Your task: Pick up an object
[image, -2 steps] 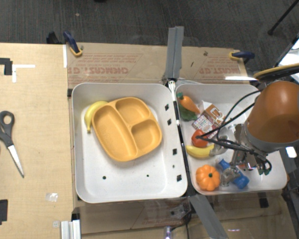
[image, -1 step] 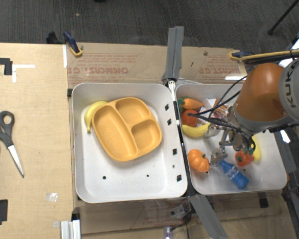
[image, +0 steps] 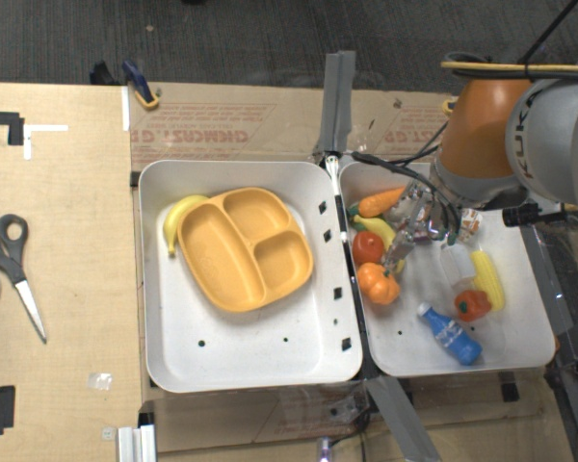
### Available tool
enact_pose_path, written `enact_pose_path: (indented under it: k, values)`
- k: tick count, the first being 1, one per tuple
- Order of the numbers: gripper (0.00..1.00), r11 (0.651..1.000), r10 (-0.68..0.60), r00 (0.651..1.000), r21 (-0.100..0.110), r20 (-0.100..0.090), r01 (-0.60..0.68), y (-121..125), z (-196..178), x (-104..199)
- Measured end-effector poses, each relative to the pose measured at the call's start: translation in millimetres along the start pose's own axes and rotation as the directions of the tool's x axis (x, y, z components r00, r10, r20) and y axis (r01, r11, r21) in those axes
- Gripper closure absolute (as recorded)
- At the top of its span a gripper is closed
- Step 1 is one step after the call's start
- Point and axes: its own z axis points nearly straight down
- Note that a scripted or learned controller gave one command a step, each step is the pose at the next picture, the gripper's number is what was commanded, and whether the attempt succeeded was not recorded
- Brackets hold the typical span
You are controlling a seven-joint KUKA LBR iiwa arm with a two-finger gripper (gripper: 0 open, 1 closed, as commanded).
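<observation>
Where the claw [image: 402, 249] hovers, round orange fruit [image: 378, 284], red tomato [image: 368, 247] beside.

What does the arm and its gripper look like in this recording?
The arm is grey with rounded housings, a glossy orange band above the wrist and part of dark KUKA lettering on its side. Black cables run along the wrist to a small metallic gripper.
</observation>
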Motion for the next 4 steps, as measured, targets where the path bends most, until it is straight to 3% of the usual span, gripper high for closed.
enact_pose_path:
  k: [1,2,3,4]
  values:
    - [0.0,1.0,-0.027,1.0,0.001,-0.006,0.027,-32.4,1.8,53.2]
    - [0.0,0.985,0.172,0.985,0.002,-0.004,-0.172,-18.7,1.7,49.9]
    - [0.0,0.929,0.369,0.929,0.003,-0.005,-0.369,-5.2,2.0,33.2]
    - [1.0,0.93,0.367,0.93,0.006,-0.002,-0.367,-5.9,-6.4,32.2]
